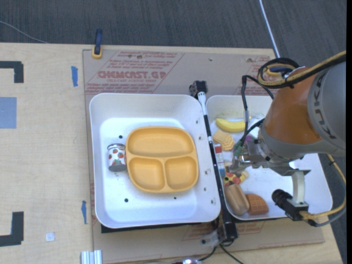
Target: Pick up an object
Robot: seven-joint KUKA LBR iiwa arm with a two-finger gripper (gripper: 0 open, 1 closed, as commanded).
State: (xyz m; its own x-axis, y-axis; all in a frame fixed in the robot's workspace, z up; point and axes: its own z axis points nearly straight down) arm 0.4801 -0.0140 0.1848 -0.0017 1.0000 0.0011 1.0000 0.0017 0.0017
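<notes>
Glossy white bins (104, 147) hold a smooth three-compartment orange tray (162, 159).

Robot lab: taped bench (44, 147), bins (104, 147)

a dark grey carpeted floor (165, 10) runs across the top, with a thin white cable (267, 18) slanting over it. below it lies a pale wooden bench top (38, 164), marked with black tape corners (14, 71), blue tape strips (74, 76) and a pale blue square (7, 112). a brown board with red lettering (132, 73) rests on the bench, a blue and yellow clamp (98, 44) at its upper left corner. light is even and bright.
</notes>
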